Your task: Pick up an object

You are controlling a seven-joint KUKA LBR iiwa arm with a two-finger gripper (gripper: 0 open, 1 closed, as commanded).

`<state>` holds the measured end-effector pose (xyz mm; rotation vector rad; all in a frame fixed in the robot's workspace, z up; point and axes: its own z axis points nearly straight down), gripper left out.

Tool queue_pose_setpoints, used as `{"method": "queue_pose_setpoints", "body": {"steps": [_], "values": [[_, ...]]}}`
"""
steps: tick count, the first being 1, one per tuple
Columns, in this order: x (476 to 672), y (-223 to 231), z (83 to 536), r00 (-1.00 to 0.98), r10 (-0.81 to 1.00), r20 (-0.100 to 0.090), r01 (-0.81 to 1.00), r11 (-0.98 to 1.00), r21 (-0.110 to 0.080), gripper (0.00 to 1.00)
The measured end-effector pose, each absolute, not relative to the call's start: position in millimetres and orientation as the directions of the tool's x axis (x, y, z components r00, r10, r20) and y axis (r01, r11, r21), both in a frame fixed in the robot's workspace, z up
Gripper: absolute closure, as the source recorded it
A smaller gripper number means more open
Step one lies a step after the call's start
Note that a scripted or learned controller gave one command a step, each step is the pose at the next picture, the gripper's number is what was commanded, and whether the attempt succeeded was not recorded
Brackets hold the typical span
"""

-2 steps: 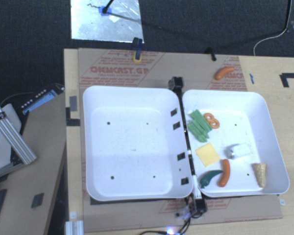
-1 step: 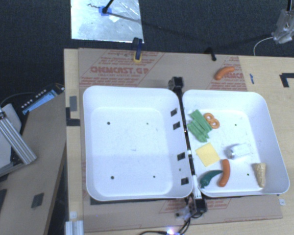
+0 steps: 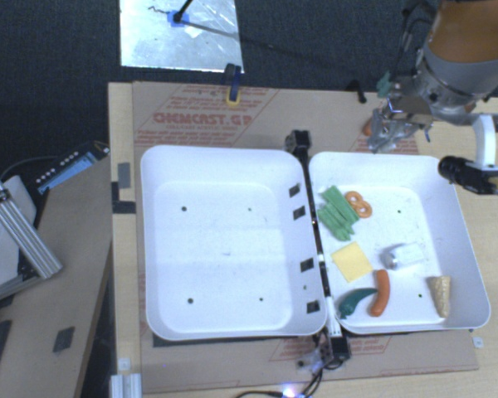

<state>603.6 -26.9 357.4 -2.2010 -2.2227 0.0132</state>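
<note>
The robot's metal two-finger claw (image 3: 388,135) hung above the back rim of the right-hand shallow white plastic bin (image 3: 461,214), just outside it, at the end of the grey arm with the orange band (image 3: 467,36); whether the claw stood apart or together could not be told at this size, and nothing could be seen between its tips. Nearest below it inside the bin lay a bundle of flat green bean-like strips (image 3: 338,211), touching a small orange pretzel-shaped piece (image 3: 359,205). Further toward the front sat a square yellow slice like cheese (image 3: 352,261), a pale translucent cup-like item (image 3: 402,255), an orange-red sausage shape (image 3: 380,293) beside a dark green pepper-like piece (image 3: 353,300), and a tan cone (image 3: 441,294) near the right front corner. The left-hand white bin (image 3: 162,222) adjoined it across a black hinged divider (image 3: 313,230), both resting on a brown cardboard sheet (image 3: 207,116).

By appearance, the pick had not begun: the arm was poised in approach, no object chosen or touched. The next move would call for travel forward over the bin, a descent onto one well-separated item, and a firm closing; the touching green strips and pretzel piece looked the harder target.
</note>
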Motion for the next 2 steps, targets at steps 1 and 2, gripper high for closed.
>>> {"method": "queue_pose_setpoints", "body": {"steps": [1,2], "values": [[661.4,-34,404,-0.006,1.000,-0.001,1.000,0.006,0.009,1.00],[669.1,-31,435,-0.006,1.000,0.000,1.000,0.006,0.006,1.00]]}}
